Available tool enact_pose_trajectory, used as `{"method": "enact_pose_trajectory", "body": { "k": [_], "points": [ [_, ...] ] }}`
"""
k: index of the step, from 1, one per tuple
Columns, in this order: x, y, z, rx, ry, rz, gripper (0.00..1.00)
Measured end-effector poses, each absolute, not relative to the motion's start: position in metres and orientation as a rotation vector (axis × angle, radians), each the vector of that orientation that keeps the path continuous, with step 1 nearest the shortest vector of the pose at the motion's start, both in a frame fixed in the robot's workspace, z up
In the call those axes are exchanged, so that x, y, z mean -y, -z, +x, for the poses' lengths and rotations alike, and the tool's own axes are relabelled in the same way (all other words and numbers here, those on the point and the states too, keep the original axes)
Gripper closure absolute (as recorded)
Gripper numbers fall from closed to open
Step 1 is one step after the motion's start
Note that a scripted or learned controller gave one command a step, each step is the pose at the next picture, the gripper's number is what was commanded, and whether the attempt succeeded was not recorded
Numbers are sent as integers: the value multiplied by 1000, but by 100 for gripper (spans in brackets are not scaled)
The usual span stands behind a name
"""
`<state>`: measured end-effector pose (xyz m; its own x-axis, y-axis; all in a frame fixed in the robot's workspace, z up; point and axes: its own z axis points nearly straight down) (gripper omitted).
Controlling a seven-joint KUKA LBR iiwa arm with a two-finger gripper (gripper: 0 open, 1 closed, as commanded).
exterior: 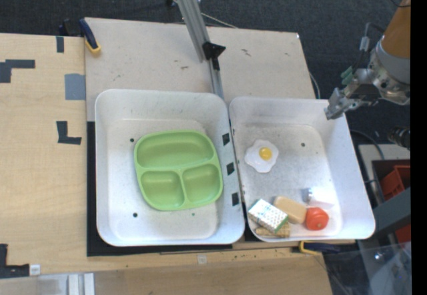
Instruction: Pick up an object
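The right bin (347,153) holds a toy fried egg (261,155) near its middle. Along its front edge lie a green-and-white box (268,214), a tan block (291,208) and a red tomato-like toy (317,219). A small grey piece (306,194) sits just above the tan block. My gripper (335,106) hangs over the back right corner of that bin, well away from all these objects. Nothing shows between its fingers.
The left bin (107,153) carries a green divided plate (178,169). A grey metal pole (189,7) slants in from the top to the seam between the bins. A blue-and-yellow clamp (89,36) sits on the bench's back left corner.
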<state>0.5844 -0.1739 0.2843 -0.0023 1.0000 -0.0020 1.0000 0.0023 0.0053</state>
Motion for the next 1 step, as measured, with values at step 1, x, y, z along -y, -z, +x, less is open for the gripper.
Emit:
{"method": "enact_pose_trajectory", "body": {
  "k": [1],
  "points": [
    [113,-268,591,-2231,0,2216,100]
  ]
}}
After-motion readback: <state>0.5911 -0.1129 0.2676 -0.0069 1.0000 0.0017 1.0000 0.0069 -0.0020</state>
